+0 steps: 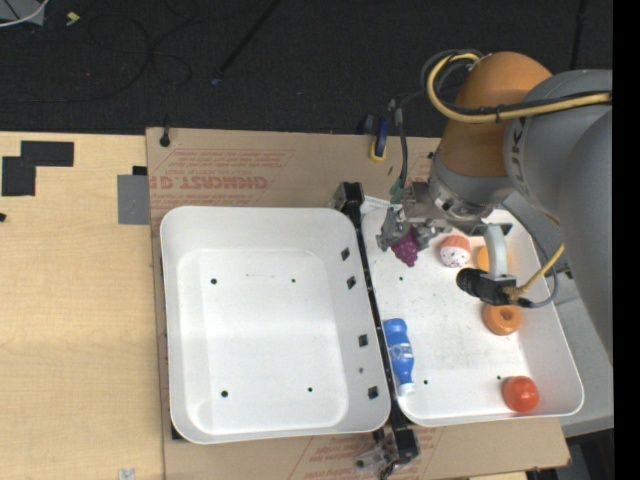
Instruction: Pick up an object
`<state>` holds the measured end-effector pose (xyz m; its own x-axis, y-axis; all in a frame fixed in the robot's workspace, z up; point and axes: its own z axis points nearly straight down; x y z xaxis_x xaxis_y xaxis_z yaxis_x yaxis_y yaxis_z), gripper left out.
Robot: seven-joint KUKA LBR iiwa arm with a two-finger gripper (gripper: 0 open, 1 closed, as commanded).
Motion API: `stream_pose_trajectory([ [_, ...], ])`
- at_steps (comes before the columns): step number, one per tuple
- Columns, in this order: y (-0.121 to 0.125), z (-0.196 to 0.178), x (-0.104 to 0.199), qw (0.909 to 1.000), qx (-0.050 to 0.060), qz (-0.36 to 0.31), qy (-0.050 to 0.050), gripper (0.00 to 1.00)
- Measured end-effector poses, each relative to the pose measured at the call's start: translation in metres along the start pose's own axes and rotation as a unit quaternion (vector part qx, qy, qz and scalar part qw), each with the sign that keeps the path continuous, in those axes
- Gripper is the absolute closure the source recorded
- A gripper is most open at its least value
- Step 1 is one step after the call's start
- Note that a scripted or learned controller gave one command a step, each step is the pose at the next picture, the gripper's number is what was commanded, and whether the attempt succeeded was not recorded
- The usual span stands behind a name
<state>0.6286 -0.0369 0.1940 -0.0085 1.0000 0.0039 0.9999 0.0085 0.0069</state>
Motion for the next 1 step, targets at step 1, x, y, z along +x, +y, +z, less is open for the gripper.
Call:
stream_pose_trajectory([
  [1, 0.0162, 0.0013, 0.0479, 1.0, 0.004, 0.002, -0.002, 1.0],
])
